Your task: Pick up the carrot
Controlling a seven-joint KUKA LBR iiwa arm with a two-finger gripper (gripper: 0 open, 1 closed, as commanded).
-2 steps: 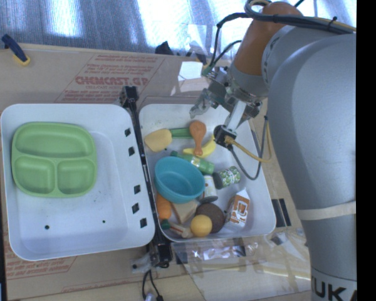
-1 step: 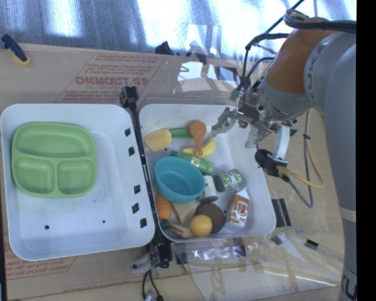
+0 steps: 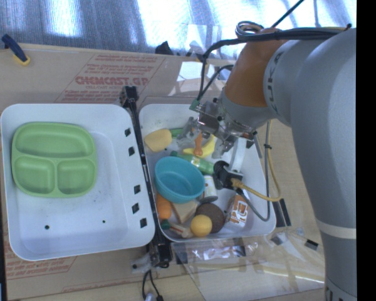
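The tool hung low over the right bin, near the bin's twelve-o'clock wall, with the grey arm reaching in from three o'clock. Between its two fingers stood a small orange carrot, upright and narrow, so the tool looked clamped on the carrot, though the grip was partly hidden by the wrist. The carrot sat just above the clutter, likely because it was being taken straight up to clear its neighbours. At nine o'clock of it lay a yellow lemon; at six o'clock a blue bowl stood open side up. Further toward six o'clock were an orange and a yellow ball. In the left bin a green divided plate lay flat, well apart from the work.
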